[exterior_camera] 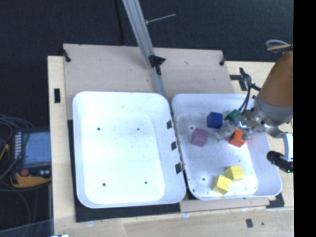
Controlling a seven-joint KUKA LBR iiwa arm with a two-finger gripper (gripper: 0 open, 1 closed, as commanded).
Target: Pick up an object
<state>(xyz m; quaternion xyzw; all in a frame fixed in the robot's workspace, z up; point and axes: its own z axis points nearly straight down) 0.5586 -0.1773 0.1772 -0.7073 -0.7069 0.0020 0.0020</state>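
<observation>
Camera view, single, fixed: sitting high above my bench point(57, 132) and looking down at a slant, taking in both white bins whole. Left bin point(84, 102) is lying toward the frame's left, right bin point(247, 194) beside it. My arm point(276, 90) is entering from the frame's right edge. Distance: far enough that bench edges and dark floor point(29, 23) are showing around the bins

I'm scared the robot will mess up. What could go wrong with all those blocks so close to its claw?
The gripper sits among the blue block, a green piece and the orange block. It could bump one aside or pinch two together. The orange block lies near the right bin's far side, so a nudge might push it against the wall, where grabbing could be harder.
</observation>
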